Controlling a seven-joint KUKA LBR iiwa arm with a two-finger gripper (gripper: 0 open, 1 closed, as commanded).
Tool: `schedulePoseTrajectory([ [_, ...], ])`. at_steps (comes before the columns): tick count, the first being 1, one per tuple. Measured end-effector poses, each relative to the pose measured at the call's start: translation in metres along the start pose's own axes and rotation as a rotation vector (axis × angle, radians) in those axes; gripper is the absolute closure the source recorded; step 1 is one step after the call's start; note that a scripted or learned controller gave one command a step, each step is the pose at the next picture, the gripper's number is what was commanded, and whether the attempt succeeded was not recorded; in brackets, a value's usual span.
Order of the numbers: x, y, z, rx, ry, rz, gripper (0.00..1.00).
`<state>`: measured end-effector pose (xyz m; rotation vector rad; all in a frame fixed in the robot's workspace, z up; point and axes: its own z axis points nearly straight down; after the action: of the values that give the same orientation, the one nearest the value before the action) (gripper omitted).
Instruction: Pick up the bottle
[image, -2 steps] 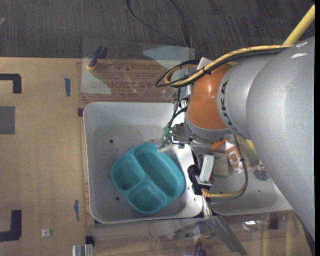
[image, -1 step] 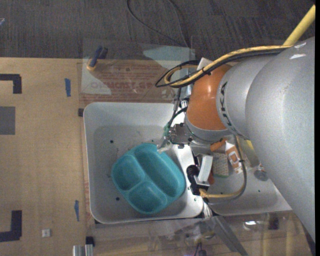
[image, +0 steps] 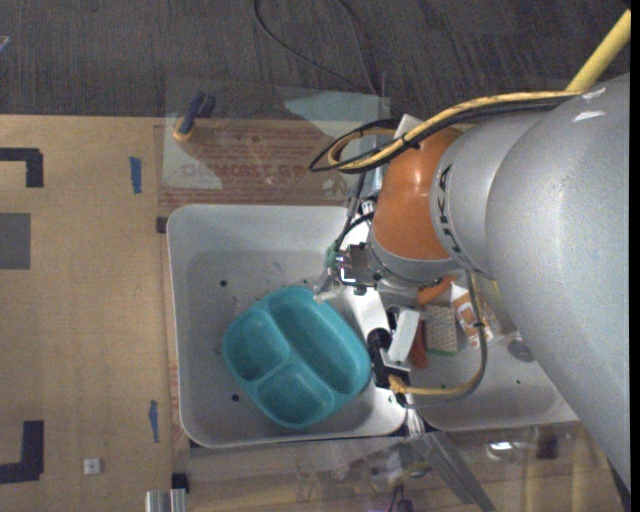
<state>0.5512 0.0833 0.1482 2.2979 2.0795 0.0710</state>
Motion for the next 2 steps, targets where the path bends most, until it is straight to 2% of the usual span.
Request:
schedulePoseTrajectory([
  [2, 0.0016, -0.0005, 0.0005, -0.004, 0.001, 0.039, 0.00],
])
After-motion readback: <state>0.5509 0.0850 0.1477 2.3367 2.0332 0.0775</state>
